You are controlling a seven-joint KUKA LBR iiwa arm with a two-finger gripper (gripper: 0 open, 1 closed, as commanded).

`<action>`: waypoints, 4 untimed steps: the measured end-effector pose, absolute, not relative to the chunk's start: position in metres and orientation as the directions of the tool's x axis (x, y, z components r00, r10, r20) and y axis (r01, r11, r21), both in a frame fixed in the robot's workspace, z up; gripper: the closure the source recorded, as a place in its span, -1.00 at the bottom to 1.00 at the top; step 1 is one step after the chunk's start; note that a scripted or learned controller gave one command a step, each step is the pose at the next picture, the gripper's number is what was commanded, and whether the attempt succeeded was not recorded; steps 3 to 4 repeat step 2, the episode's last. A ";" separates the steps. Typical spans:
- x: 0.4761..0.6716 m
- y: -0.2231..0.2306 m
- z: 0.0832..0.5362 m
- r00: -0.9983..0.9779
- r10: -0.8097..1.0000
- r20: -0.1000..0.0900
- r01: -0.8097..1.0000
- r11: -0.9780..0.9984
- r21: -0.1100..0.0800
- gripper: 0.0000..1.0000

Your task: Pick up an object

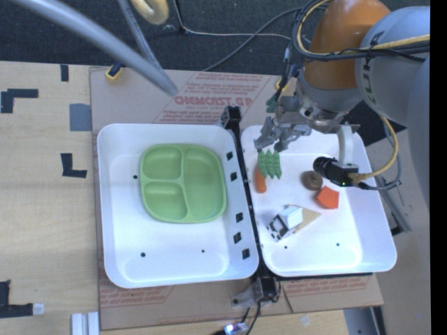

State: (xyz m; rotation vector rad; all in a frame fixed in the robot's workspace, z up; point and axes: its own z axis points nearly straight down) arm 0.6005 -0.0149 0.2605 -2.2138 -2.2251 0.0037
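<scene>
Toy carrot [265, 169], with an orange root and a green leafy top, lies in the right bin [370, 253] against its left wall, toward the far side; the green top points away from the near edge and the orange tip points toward it. The hand [278, 137] hangs directly over the green top, its grey fingers [265, 135] pointing down and close to the leaves; whether they are spread or clenched cannot be told from this angle, and nothing can be seen between them.

Further right in the same bin sit a small brown round piece [311, 181] and, just beside it toward the near right, an orange block [327, 198]. A white wedge-shaped item [299, 217] with a small black-and-white piece [279, 226] touching its left end lies nearer the bin's near edge, around the middle.

The left bin [115, 187] carries a green divided plate [184, 183], set roughly in its centre. Both bins rest on a sheet of cardboard [202, 93] on the wooden table [42, 208].
</scene>
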 end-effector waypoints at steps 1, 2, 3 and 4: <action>0.582 0.025 0.250 -0.005 1.000 0.000 1.000 0.005 -0.004 1.00; 0.571 0.074 0.233 -0.006 1.000 0.000 1.000 0.006 -0.004 1.00; 0.571 0.074 0.233 -0.006 1.000 0.000 1.000 0.006 -0.004 1.00; 0.571 0.074 0.233 -0.006 1.000 0.000 1.000 0.006 -0.004 1.00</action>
